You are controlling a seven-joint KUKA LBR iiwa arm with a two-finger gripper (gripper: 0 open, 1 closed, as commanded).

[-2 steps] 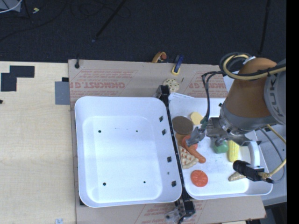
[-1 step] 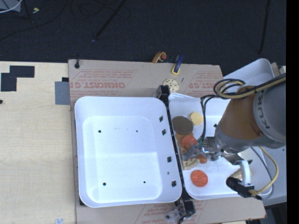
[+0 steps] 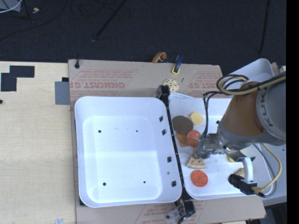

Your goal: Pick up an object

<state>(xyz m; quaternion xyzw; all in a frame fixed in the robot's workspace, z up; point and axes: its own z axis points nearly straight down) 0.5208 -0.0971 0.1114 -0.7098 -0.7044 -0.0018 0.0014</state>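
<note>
Gripper [image 3: 203, 149] at the end of the grey arm [image 3: 254, 118] hangs low in the right bin [image 3: 212, 197], its tip just above a pizza-slice toy [image 3: 196, 162]; whether it is open or closed on anything cannot be told from this angle.

Two shallow white bins sit side by side on the surface [image 3: 32, 143]. In the right bin, five small objects are grouped on its left half: one brown disc [image 3: 181, 123], one pale yellow piece [image 3: 197, 118], one red-orange round piece [image 3: 193, 137] just beside the gripper, the one pizza-slice toy, and one flat red disc [image 3: 199, 178] nearest the front rim. A further yellowish object [image 3: 232, 157] shows partly under the arm; what it is cannot be told. The left bin [image 3: 84, 125] shows its white floor with a few dark dots.

One spotted, die-like object [image 3: 170, 84] rests on the cardboard sheet [image 3: 112, 78] beyond the bins. Red printing on the cardboard appears upside down and is too blurred to read. One blue-and-yellow clamp [image 3: 177, 65] and one orange clamp [image 3: 159, 57] grip the cardboard's far edge.
</note>
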